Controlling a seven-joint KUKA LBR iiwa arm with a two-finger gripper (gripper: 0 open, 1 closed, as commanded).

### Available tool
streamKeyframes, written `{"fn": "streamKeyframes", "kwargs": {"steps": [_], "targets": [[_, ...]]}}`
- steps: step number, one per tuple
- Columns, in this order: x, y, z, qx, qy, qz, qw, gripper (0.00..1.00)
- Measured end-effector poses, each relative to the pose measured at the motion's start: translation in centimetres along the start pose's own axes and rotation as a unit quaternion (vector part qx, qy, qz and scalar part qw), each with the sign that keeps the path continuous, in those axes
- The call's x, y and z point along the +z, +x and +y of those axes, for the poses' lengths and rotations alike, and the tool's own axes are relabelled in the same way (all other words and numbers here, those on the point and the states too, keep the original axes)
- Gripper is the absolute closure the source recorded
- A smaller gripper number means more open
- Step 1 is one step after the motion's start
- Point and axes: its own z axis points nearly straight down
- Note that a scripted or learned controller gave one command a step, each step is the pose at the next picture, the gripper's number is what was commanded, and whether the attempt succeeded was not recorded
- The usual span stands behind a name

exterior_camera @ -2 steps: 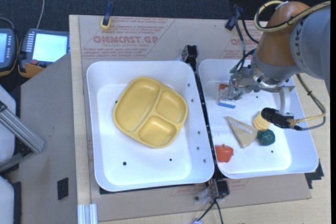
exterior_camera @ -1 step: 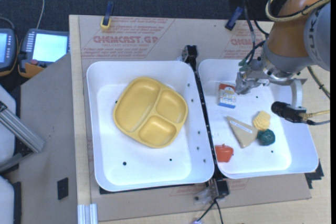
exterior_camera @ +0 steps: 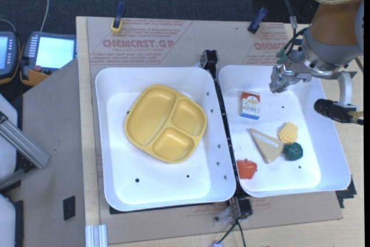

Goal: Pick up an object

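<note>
The largest risk, as it may be judged, lies with the arm (exterior_camera: 335,14) itself: the gripper (exterior_camera: 281,81) is hung over the far part of the right bin (exterior_camera: 332,142), close to that bin's far wall, and a descent from there could be met by bare bin floor, since nothing is seen directly beneath it. Whether the gripper is wide or narrow cannot be told; nothing is seen held in it.

A second risk is posed by the cluster toward the near right of that bin. The tan wedge (exterior_camera: 266,144), the yellow ridged piece (exterior_camera: 288,132) and the dark green piece (exterior_camera: 293,151) are set touching or just beside one another, so a grasp aimed at one could be fouled by its neighbours, or two could be nudged apart without either being caught. The wedge lies flat and low, which may let it slip from a pinch.

The left bin (exterior_camera: 110,142) is occupied by a yellow divided plate (exterior_camera: 166,122), set slightly askew at its middle; three compartments are seen, with nothing in them.

In the right bin, the small red, white and blue carton (exterior_camera: 250,106) is placed nearest the gripper, just to its near left, and stands well apart from the rest; it would seem the easiest candidate. A small red piece (exterior_camera: 247,168) is laid at the near left edge, hard against the wall, where access could be blocked.
</note>
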Motion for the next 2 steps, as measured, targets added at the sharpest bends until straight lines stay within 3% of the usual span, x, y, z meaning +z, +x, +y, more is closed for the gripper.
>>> {"fn": "streamKeyframes", "kwargs": {"steps": [1, 2], "targets": [[-0.8, 0.0, 0.1, 0.000, 0.002, 0.000, 1.0000, 1.00], [-0.5, 5.8, -1.8, -0.001, 0.005, 0.002, 1.0000, 1.00]]}}
